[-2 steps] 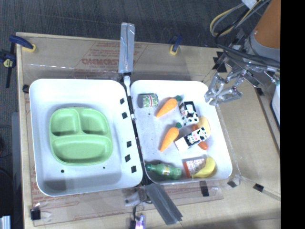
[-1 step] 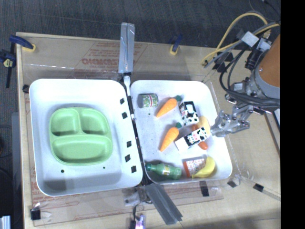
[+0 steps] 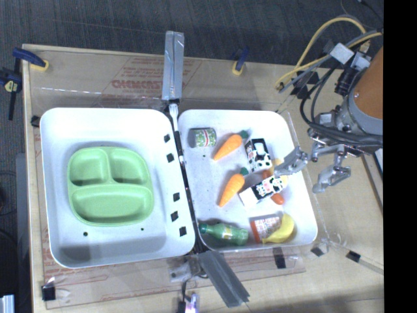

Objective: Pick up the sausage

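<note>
1. Two white bins sat side by side on the bench (image 3: 365, 240). Nearest me, along the front wall of the right bin (image 3: 228, 115), lay a green bottle (image 3: 225, 233), a red packet (image 3: 264, 227) and a banana (image 3: 282, 229).
2. Just behind the banana, a small reddish end poked out from under a tilted cow-print carton (image 3: 263, 189). I took it for the sausage (image 3: 278, 199), touching the carton, close to the bin's right wall.
3. A carrot (image 3: 231, 188) lay left of that carton.
4. The left bin (image 3: 47, 175) held a green divided plate (image 3: 111, 184).
5. The gripper (image 3: 313, 168) hung over the right bin's right rim, its fingers (image 3: 294, 160) spread apart with nothing between them.
6. Farther back stood a second carton (image 3: 258, 154), another carrot (image 3: 228, 146) and a can (image 3: 202, 137).
7. Farthest off, yellow and black cables (image 3: 319, 51) looped over the arm.
</note>
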You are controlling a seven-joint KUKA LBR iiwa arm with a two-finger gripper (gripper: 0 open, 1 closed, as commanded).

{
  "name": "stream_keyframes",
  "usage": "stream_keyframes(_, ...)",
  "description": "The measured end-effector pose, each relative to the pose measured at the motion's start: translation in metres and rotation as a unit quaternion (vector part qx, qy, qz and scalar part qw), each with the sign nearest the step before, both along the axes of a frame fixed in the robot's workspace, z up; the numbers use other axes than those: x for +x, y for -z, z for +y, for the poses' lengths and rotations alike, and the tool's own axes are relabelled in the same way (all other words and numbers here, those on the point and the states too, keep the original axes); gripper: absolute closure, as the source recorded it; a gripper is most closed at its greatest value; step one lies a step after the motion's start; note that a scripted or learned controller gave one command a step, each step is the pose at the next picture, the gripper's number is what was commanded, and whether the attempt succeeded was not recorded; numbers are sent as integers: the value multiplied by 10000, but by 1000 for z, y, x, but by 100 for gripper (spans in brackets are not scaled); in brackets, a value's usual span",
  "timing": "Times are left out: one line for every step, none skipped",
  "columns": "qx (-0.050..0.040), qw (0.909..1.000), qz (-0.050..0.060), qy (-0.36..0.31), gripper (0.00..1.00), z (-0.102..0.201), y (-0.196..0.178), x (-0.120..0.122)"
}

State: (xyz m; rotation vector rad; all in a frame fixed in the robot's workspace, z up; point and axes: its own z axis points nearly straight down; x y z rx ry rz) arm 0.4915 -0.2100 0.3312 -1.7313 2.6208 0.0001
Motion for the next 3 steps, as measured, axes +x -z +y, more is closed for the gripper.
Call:
stream_keyframes(9, 10000, 15, -19, 0, 1, 118, -14)
stream_keyframes(1, 9998, -2, -178, 0, 1, 103, 65)
stream_keyframes(12, 9998, 17, -218, 0, 2, 182, 11)
